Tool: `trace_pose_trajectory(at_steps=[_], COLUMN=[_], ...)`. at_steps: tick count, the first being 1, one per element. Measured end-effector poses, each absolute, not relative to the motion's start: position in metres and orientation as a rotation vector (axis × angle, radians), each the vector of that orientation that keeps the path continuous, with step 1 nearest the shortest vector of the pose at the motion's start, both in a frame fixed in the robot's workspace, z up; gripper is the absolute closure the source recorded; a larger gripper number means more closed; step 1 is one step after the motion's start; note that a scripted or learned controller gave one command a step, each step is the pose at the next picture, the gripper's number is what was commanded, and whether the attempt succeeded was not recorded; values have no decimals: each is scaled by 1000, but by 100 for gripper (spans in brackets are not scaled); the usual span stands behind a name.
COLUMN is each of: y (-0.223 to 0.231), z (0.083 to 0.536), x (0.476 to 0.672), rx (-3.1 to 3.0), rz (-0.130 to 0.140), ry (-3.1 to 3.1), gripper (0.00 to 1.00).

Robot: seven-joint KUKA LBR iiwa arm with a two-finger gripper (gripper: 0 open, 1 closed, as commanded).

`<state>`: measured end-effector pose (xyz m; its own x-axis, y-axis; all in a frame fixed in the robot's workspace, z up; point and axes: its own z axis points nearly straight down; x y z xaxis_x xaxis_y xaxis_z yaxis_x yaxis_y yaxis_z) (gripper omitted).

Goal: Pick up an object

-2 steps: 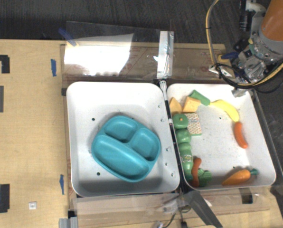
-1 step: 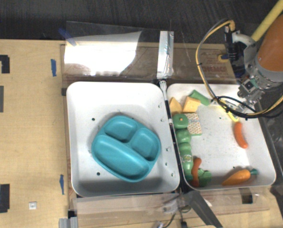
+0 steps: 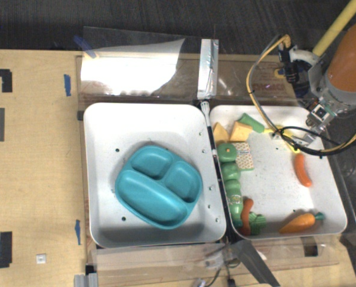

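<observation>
we see the gripper [image 3: 317, 117] over the right bin's [image 3: 339, 220] top corner, we can't tell if it's open, a toy carrot [image 3: 298, 222] near the front, blue plate [image 3: 159, 185] in the left bin [image 3: 100, 124]

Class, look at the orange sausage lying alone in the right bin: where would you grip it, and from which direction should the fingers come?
Grip the orange sausage across its middle, coming straight down from above. It lies flat on the right bin floor, long and narrow, running roughly top to bottom in the view, so the fingers should probably close across its short width. Bare floor on both sides leaves room, though the bin wall is close on its right.
</observation>
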<state>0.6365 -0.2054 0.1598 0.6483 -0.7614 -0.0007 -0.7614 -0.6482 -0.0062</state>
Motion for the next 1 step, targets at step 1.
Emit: trace_pose_trajectory(at_steps=[1], y=[-162], z=[201], x=[627], rx=[-3055], rz=[-8], ry=[712], gripper=[100])
